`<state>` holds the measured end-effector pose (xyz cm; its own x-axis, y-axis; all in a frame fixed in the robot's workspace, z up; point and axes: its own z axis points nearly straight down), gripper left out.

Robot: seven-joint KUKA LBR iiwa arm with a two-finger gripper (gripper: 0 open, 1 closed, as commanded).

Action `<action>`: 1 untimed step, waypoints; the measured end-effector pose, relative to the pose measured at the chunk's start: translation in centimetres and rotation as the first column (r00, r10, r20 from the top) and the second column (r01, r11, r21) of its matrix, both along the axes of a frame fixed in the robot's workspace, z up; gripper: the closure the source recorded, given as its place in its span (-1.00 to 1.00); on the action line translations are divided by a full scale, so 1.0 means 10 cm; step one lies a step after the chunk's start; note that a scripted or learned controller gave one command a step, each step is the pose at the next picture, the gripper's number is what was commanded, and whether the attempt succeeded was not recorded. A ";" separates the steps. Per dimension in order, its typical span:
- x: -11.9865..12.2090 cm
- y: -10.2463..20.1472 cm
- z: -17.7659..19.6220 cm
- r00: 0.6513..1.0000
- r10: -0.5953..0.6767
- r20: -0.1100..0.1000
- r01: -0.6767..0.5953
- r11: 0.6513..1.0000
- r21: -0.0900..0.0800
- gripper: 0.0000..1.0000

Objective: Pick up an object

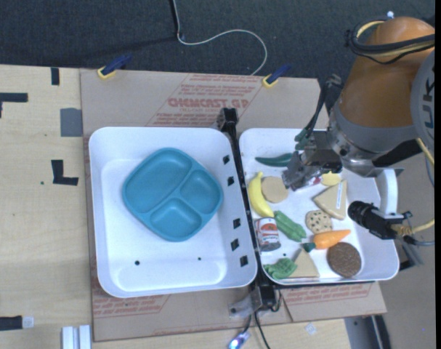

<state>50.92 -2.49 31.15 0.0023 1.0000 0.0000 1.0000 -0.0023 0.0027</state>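
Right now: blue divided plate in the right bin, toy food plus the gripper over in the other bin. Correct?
Not quite. The camera view shows the blue divided plate in the left bin, not the right. The toy food, such as the banana, and the gripper are in the right bin.

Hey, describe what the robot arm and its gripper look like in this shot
The bulky grey arm has a rounded orange band above its wrist, ringed by looping black cables. Below it sits a dark grey metal two-finger gripper. A thin black rod runs alongside, and a black cylindrical part juts out by a white bracket.
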 end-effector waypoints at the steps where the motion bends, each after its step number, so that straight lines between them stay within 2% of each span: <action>1: -0.28 0.45 -0.64 1.000 0.006 -0.013 -0.006 1.000 0.001 1.00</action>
